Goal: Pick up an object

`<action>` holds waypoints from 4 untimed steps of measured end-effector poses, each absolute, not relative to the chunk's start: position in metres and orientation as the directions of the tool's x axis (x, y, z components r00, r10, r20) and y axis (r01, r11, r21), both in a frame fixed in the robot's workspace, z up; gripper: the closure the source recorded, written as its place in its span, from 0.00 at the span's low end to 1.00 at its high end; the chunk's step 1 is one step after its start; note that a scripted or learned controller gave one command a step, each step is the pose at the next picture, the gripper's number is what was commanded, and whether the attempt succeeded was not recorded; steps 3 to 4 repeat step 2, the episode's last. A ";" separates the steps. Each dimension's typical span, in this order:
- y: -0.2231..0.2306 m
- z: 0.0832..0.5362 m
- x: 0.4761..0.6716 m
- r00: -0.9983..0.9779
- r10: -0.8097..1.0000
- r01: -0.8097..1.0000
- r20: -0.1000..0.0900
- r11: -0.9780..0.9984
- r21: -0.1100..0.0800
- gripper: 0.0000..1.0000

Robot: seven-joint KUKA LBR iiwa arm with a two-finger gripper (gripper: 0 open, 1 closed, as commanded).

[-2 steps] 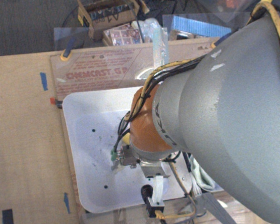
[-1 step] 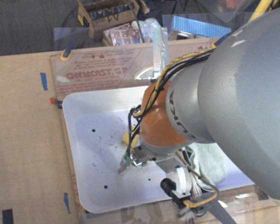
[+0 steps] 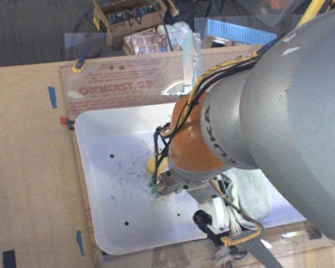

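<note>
Overhead slanted view of a pale wooden counter carrying a shallow white plastic bin with rounded corners. Reaching in from the right, a large grey robot arm with an orange band above the wrist, black and yellow cables looped along it. Low over the bin's middle, the hand, mostly hidden under the wrist; impossible to tell how it stands or what, if anything, sits in it. Just beside it, touching or nearly so, a small yellow object with a green edge, partly covered. Further right, under the arm, a pale green folded cloth.

Likely risks: a miss or a glancing push sending the yellow object sliding across the smooth bin floor; a snag on the cloth instead.

Readable writing: "CHEMCAST GP" in red on the protective film of a clear sheet behind the bin; "KUKA" partly visible on the arm.
</note>
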State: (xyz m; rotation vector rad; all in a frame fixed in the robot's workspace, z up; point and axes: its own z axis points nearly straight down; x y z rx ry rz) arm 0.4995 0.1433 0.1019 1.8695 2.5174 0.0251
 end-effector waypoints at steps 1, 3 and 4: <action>0.145 0.092 0.492 -0.432 0.902 0.902 -0.004 0.432 0.015 1.00; 0.190 0.247 0.497 -0.542 0.840 0.840 -0.001 0.542 0.001 1.00; 0.190 0.247 0.497 -0.542 0.840 0.840 -0.001 0.542 0.001 1.00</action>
